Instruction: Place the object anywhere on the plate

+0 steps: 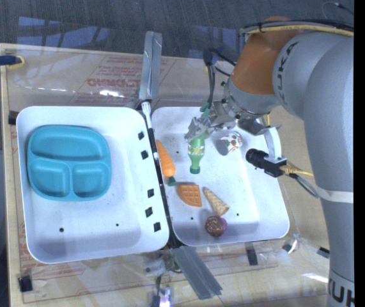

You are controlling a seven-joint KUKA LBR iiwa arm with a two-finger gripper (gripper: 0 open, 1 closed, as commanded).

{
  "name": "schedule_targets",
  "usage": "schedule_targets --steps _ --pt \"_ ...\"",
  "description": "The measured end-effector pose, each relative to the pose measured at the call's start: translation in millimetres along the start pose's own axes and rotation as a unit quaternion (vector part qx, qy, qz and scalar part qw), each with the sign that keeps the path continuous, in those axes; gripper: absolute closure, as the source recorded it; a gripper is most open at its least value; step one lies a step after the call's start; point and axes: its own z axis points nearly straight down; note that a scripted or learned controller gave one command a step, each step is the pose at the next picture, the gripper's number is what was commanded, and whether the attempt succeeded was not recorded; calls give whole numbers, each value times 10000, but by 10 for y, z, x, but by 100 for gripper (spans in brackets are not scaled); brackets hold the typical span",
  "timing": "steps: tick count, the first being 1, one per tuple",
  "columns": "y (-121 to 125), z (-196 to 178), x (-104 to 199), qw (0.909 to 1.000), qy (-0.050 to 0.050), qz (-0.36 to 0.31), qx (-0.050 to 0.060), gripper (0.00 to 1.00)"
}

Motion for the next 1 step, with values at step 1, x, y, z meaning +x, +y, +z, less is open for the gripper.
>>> schedule_targets --steps 1 --pt "550 74 442 9939 -5 -1103 -9 100"
